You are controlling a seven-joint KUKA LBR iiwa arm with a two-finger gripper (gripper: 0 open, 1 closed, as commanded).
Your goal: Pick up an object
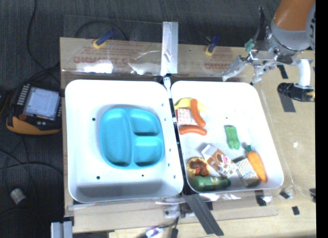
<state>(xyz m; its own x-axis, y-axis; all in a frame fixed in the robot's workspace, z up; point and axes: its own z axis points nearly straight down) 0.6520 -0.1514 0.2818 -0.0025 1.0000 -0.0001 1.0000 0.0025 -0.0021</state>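
The gripper [245, 69] hangs over the bench at about one o'clock, just past the top edge of the right shallow white bin [256, 110], with its two thin fingers spread apart and nothing between them. The toy food sits low in that bin: an orange plastic carrot [257, 165] at five o'clock, a small green plastic pickle [232, 136] near the middle, and a red toy sausage [197, 116] at ten o'clock. The left white bin [82, 129] holds a blue plastic tray with three parts [131, 137].

glossy white plastic bins [119, 89] hold a smooth blue plastic tray [131, 136] (slightly shiny) on a matt, pale wood-look counter [298, 144].
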